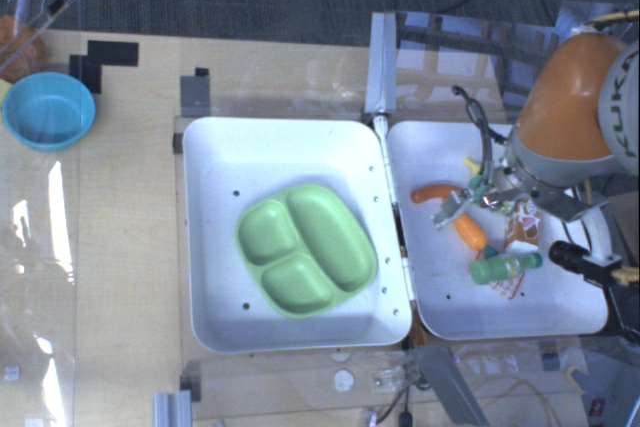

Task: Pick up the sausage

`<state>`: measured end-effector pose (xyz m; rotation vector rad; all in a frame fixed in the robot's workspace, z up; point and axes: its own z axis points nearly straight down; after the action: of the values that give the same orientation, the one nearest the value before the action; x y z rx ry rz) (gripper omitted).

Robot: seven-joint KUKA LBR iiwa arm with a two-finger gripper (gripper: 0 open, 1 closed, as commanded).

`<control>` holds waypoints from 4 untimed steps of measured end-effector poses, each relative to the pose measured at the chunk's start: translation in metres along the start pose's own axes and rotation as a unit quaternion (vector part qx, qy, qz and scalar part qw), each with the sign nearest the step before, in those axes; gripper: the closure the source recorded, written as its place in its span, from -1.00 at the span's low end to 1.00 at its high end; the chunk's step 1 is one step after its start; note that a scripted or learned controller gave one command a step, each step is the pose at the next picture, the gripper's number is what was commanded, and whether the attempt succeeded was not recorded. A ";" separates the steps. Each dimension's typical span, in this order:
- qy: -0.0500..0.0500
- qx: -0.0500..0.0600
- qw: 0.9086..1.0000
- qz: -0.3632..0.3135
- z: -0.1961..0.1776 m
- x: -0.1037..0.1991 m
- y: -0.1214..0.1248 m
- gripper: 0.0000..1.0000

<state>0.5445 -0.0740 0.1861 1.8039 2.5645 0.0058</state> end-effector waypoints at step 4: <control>0.000 -0.001 1.000 0.006 -0.001 -0.010 0.130 1.00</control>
<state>0.6706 -0.0392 0.1881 1.8178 2.5523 0.0083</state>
